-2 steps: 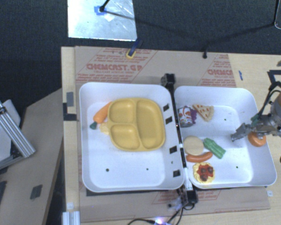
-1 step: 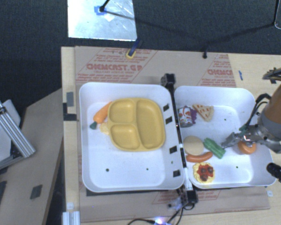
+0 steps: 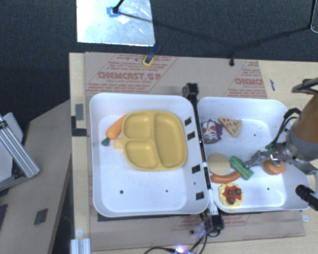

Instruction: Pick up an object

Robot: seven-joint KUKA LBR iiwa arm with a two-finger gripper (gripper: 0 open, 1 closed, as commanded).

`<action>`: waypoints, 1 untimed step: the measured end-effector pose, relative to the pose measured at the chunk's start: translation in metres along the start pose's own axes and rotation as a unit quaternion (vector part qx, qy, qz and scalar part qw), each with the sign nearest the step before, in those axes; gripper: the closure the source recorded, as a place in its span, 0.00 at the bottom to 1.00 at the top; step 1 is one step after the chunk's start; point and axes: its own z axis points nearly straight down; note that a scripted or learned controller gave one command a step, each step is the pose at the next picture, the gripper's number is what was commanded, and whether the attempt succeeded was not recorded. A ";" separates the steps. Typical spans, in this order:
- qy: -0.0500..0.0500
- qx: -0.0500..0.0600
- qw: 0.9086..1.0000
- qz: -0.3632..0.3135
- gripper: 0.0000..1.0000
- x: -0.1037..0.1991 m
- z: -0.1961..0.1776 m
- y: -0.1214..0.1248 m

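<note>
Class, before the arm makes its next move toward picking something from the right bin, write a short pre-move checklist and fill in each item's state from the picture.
1. Gripper is over the right bin: ok.
2. A target lies close: the green toy and the orange piece sit beside it: ok.
3. Something is held in the jaws: cannot tell.
4. Target stands free of its neighbours: not ok; the green toy overlaps the sausage and the bun.
5. Left bin items, the yellow plate and the carrot, are out of the way: ok.
</note>
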 end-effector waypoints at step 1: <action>-0.009 -0.007 1.000 0.001 1.00 -0.006 -0.012 0.002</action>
